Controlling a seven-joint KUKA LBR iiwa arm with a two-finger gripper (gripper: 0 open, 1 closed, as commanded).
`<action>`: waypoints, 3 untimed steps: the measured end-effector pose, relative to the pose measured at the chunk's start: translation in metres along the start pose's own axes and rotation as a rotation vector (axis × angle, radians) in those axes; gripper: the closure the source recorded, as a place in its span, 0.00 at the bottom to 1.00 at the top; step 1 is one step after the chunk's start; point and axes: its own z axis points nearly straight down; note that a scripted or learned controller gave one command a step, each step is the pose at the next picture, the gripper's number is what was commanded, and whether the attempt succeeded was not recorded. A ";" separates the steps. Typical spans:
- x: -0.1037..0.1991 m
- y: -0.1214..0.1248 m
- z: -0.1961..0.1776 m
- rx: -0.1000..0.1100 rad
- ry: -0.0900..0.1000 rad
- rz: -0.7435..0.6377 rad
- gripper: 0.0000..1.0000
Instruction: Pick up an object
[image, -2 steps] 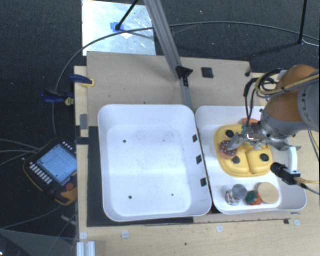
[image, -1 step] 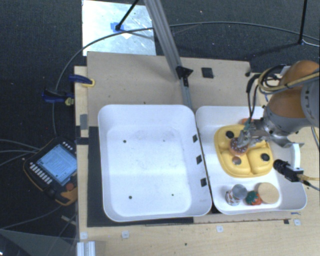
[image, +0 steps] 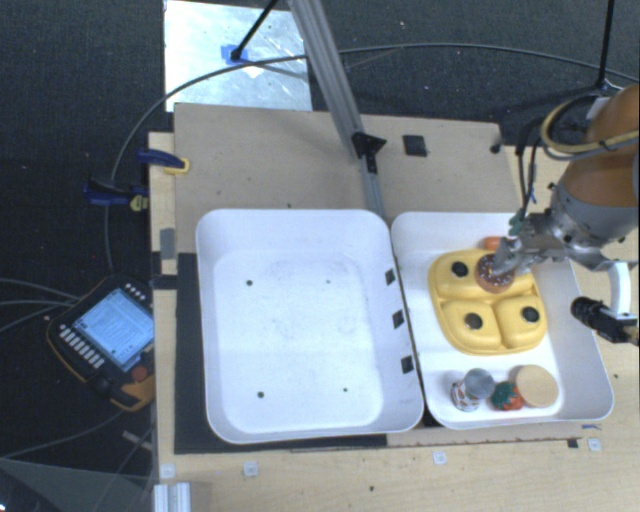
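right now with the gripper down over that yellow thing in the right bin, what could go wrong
The gripper sits over the yellow moulded piece, which is wide and rounded, so the fingers may slide off instead of gripping. A brownish round object lies right under the tip; it could get pushed aside or pinched by mistake. If the yellow piece shifts toward the near edge, it may knock the small cluster there.

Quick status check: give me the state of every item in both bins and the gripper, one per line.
Yellow tray: flat in right bin, dark-spotted hollows facing up.
Brown ring: resting on the yellow tray, under the gripper.
Gripper: down over the brown ring; grasp unconfirmed.
Tan disc: lying flat, near edge.
Grey round object: loose, beside the red-green piece.
Left bin: upright.
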 end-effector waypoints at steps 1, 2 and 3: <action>0.000 0.002 -0.038 0.002 0.001 -0.001 1.00; 0.052 -0.006 -0.046 0.005 0.004 -0.006 1.00; 0.093 -0.019 -0.044 0.008 0.003 -0.004 1.00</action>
